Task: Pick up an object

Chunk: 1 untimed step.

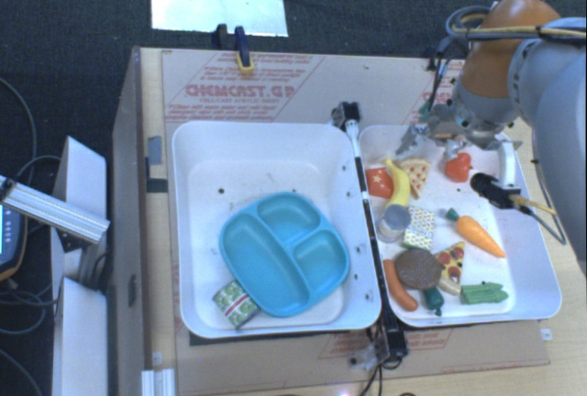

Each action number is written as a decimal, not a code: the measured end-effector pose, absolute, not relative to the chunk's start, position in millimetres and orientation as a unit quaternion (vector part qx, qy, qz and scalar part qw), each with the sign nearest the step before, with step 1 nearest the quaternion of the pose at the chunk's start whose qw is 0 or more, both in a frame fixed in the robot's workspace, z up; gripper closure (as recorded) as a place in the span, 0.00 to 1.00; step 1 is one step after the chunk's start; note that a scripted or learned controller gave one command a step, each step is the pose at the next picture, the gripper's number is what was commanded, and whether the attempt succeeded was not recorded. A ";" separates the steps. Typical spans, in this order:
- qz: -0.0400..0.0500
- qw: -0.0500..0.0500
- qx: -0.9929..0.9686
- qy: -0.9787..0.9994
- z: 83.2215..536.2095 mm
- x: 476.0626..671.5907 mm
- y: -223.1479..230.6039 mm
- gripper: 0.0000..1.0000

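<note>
The fingers (410, 141) stand wide, holding nothing, over the right shallow white bin's (541, 280) far end, near a small red round toy (458, 168).

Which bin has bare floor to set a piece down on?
The left white bin: bare floor behind and left of the blue divided plastic plate, whose compartments are free too. The small green-and-red packet takes the front corner. The right white bin is crowded with toy food; only a strip right of the orange toy carrot is bare.

Gripper (438, 134) above right bin (532, 247) (toy food inside).
</note>
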<state>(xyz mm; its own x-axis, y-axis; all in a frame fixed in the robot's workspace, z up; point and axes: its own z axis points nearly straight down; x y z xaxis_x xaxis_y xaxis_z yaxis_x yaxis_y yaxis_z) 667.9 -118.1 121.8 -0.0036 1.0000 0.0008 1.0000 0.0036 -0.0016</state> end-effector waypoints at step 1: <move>-0.001 -0.002 -0.706 -0.708 166.0 669.3 -166.7 0.00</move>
